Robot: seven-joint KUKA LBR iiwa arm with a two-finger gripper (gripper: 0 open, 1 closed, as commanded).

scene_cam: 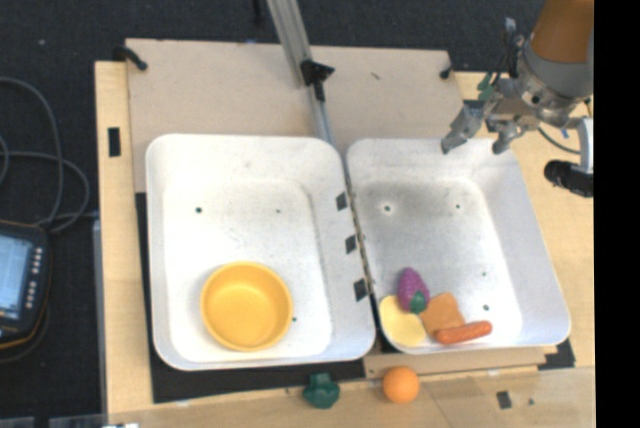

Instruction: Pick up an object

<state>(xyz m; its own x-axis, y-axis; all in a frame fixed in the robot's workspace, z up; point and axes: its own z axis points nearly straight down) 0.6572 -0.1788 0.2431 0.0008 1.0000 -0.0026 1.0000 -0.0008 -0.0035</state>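
Two white bins are sitting side by side on the surface [120, 216]: the left bin [180, 176] and the right bin [500, 186]. No object is being carried at this moment, so the task is judged to be at its start, with the whole pick left to do.

The pincer [478, 134] is hanging over the far edge of the right bin, near its far right corner, under the arm [562, 16]. Its two fingers are showing spread apart, released, with nothing between them.

Candidate objects are lying at the near edge of the right bin, well apart from the pincer:
- a purple piece [411, 287], resting just beside the other items;
- a pale yellow disc [400, 323], touching the bin's near left corner;
- an orange lump [441, 311], between the purple piece and the near rim;
- a red stick [464, 333], lying flat along the near rim.

The left bin is holding a yellow bowl [246, 305], upright, in its near part. Outside the bins, on the surface at the near edge, an orange ball [400, 384] and a green piece [321, 391] are lying near one another.

Remaining steps, as judged: crossing the bin to the near cluster, lowering over one item, clenching, and lifting. The items are crowding together, so isolating a single one is likely to be the difficult part.
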